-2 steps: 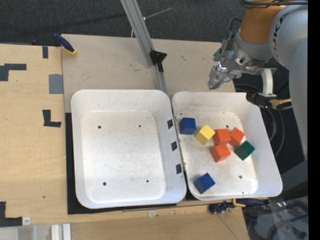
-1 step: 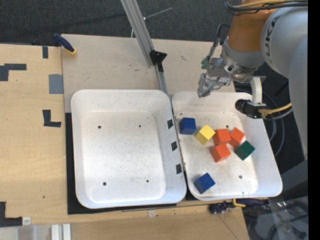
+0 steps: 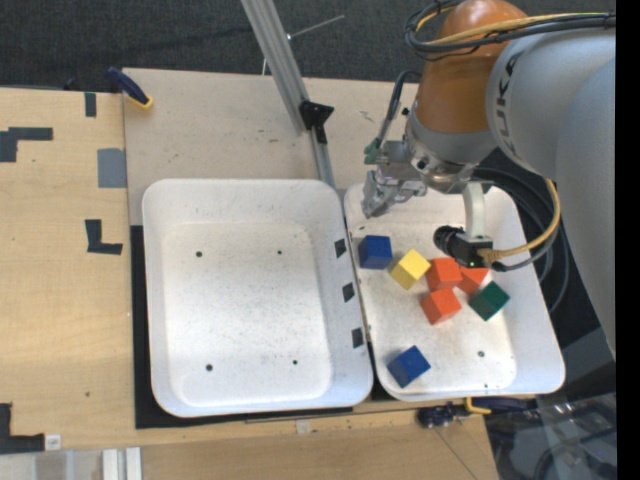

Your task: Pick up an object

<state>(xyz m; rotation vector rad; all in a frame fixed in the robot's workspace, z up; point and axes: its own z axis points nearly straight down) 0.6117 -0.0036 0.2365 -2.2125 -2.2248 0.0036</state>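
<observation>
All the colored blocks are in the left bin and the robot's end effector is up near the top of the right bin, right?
Not quite. The camera view shows the blocks in the right bin, not the left: two blue blocks, a yellow block, two orange blocks and a green block. The end effector is near the top of the right bin, as you said.

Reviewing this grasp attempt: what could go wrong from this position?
The gripper hangs near the right bin's back-left rim, so a straight descent may strike the rim or miss the blue cube just below it. The yellow, orange and green cubes sit close together; reaching there risks nudging neighbours.
</observation>
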